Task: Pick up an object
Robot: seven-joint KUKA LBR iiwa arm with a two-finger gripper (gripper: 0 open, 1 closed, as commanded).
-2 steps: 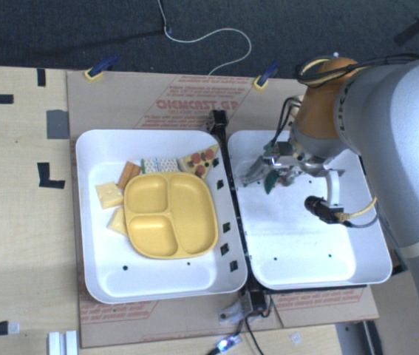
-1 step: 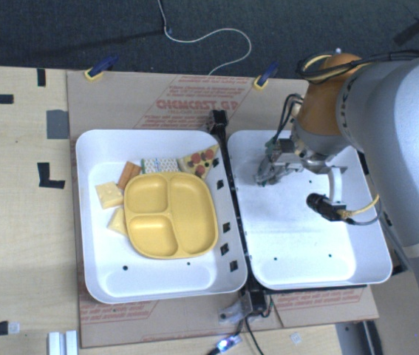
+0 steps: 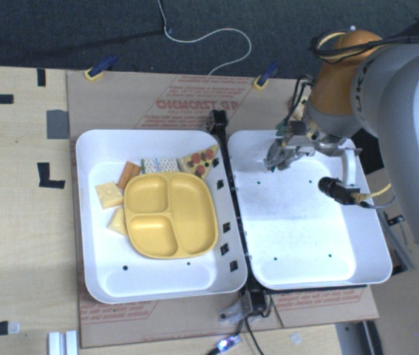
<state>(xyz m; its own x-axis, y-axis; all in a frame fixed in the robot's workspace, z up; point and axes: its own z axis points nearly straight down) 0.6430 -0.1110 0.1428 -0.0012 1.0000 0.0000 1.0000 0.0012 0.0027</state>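
So far: nothing lifted
Gripper (image 3: 277,157): twelve o'clock over right bin (image 3: 305,272); finger state cannot be told
Left: yellow plate (image 3: 171,214) and cards (image 3: 110,195) untouched in left bin (image 3: 94,154)

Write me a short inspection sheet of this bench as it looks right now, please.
Surface: cardboard-covered bench bearing two white bins.
Job's things: left bin holds a yellow divided plate with small food-like pieces beside and behind it.
Clutter: nothing seen in the right bin.
Grippers: gripper hangs over the right bin's far left part, holding nothing visible.
Cables: white cable loops behind the bench.
Surroundings: dark floor, black tape marks at left.
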